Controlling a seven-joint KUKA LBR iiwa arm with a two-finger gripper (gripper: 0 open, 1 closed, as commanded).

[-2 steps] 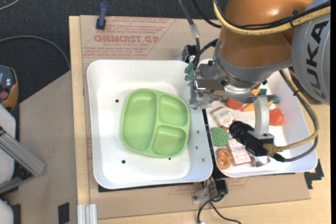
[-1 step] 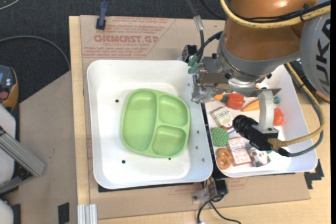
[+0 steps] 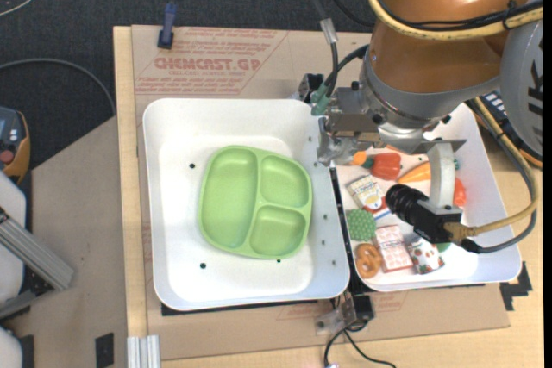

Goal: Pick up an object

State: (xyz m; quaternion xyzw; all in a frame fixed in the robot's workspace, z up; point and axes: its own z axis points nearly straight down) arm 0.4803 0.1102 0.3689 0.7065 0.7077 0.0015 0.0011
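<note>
I see the arm [image 3: 448, 21] over the right bin [image 3: 496, 185], centre right | toys [image 3: 384, 211] heaped just below-left of its wrist | green plate [image 3: 255, 201] in left bin | grip state: cannot tell

The left bin [image 3: 164, 211] has open white floor around a green divided plate [image 3: 255, 202] lying near its middle, widest along the bin's left and far sides. The right bin [image 3: 496, 258] is crowded with small items, among them a pretzel [image 3: 368, 256], a green square [image 3: 361, 224] and small packets [image 3: 392, 247]. The arm's orange band [image 3: 448, 9] and a black cylinder [image 3: 416, 211] hang over that bin, blocking much of the way in from above.
</note>
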